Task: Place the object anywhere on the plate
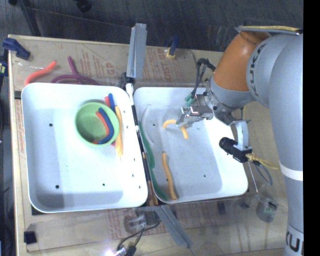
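Observation:
A green plate (96, 124) lies in the left bin (53, 159). On it rest a red curved piece (102, 117) and a blue piece (111, 101), and a yellow-orange stick (118, 127) leans over its right rim. My gripper (185, 117) hangs low in the upper middle of the right bin (218, 169). Its tip is right at a small curved orange piece (173, 123). The view does not tell whether that piece is gripped or just lies on the bin floor under the tip.
A long orange stick (168, 176) and a dark green strip (151, 159) lie along the right bin's left wall. Behind the left bin, on the bench, lie a purple cord (74, 79) and an orange piece (40, 72). A black fitting (232, 147) juts over the right bin's right edge.

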You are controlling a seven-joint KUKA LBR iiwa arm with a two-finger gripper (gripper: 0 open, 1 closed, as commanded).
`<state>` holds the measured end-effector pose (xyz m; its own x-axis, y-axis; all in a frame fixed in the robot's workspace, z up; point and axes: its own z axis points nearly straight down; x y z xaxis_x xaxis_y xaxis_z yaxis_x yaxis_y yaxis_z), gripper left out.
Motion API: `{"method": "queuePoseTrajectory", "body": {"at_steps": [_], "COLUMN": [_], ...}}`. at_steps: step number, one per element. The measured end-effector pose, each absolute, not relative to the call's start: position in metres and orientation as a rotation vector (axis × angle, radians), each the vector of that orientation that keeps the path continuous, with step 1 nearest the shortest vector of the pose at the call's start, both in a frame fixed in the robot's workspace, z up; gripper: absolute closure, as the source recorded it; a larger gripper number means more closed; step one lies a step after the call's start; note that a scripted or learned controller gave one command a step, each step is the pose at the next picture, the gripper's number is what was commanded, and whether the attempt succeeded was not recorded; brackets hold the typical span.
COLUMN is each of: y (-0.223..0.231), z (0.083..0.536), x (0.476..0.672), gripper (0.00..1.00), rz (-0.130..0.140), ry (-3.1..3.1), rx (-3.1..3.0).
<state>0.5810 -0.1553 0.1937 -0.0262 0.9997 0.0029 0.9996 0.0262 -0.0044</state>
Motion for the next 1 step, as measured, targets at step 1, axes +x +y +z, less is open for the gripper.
{"method": "queuePoseTrajectory", "body": {"at_steps": [1], "y": [-0.1552], "z": [0.1939], "x": [0.581], "gripper": [0.0], "rz": [0.001], "ry": [-2.247], "rx": [-2.189]}}
